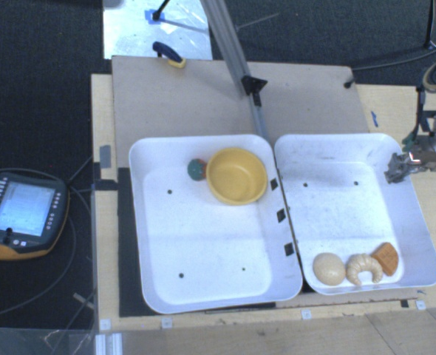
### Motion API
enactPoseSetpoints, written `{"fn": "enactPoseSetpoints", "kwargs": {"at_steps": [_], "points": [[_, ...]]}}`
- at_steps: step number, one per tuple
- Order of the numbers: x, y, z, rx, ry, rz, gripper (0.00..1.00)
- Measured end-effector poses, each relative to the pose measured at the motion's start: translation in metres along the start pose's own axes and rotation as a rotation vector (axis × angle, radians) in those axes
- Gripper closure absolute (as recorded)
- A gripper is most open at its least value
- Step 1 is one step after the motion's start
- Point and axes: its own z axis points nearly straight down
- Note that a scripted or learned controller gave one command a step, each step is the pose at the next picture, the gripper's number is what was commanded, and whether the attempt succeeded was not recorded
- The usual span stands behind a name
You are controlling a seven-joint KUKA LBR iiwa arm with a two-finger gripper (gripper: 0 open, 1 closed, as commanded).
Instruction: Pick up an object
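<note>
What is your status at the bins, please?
Hand over right bin's far right edge, carrying nothing. Three food items bunched in its near corner. Yellow bowl in left bin.

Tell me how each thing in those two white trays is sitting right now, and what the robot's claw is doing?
Yellow bowl: upright, in the left bin, near its back edge.
Green ball: resting against the bowl's left side.
Round bun: lying in the right bin, front corner.
Croissant: lying between bun and cracker.
Orange cracker: tilted against the croissant.
Gripper: over the right bin's far right edge, holding nothing visible.
</note>
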Motion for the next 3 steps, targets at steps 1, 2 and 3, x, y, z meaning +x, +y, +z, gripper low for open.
{"fn": "enactPoseSetpoints", "kwargs": {"at_steps": [1,2,3], "points": [[0.0,0.001,-0.051,-0.001,0.0,0.0,1.0],[0.055,0.004,-0.037,0.004,0.002,-0.004,1.0],[0.11,0.014,-0.039,0.003,0.003,-0.005,1.0]]}}
